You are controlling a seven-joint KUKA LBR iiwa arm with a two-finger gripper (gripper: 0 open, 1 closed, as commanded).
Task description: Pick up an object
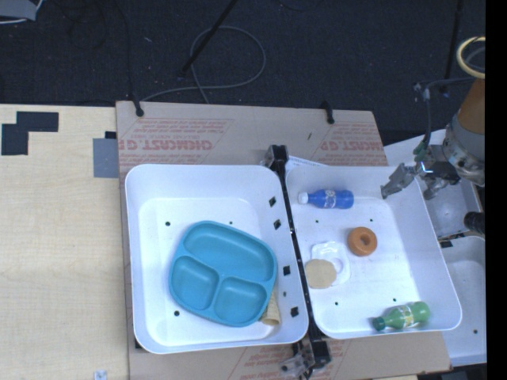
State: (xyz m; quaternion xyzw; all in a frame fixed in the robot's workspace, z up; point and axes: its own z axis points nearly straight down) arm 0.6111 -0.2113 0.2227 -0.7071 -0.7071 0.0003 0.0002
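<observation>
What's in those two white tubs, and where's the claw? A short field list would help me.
left bin: blue divided tray, with a tan item's corner poking out beneath its lower right edge
right bin: blue bottle lying near the top; brown doughnut-shaped ring in the middle; tan round disc with a white piece beside it; green bottle lying at the lower right
claw: above the right bin's upper right rim, nothing between its fingers
arm: reaching in from the right
</observation>
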